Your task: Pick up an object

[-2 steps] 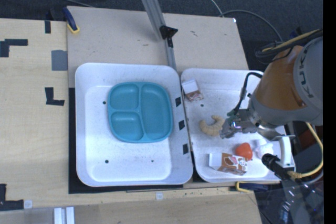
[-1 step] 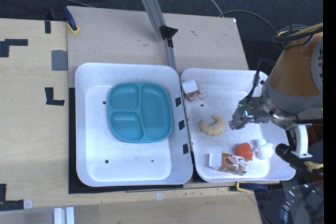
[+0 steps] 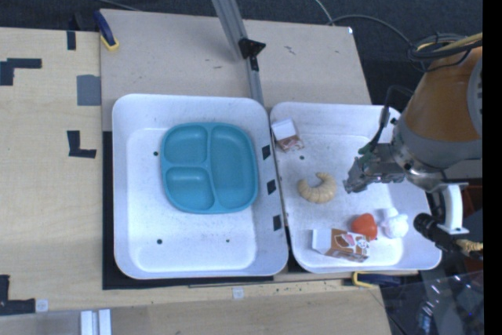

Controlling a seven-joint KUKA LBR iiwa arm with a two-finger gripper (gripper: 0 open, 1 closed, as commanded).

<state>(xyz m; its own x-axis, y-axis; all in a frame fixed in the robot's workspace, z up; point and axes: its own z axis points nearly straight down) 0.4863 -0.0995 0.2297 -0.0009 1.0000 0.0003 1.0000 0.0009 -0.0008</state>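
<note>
The right bin (image 3: 337,115) holds a tan croissant-shaped piece (image 3: 317,188) near its middle. A small white and brown carton (image 3: 286,135) lies at its upper left. A brown and white packet (image 3: 340,244) sits at the front, with an orange-red object (image 3: 363,226) and a white object (image 3: 393,224) beside it. My gripper (image 3: 357,175) hangs over the right bin, just right of the croissant piece and above the orange-red object. Nothing shows between its fingers.
The left bin (image 3: 129,169) carries a teal divided plate (image 3: 209,167). A grey metal pole (image 3: 226,0) slants down from the top to the seam between the bins. The arm's orange band and wrist (image 3: 443,118) cover the right bin's right side.
</note>
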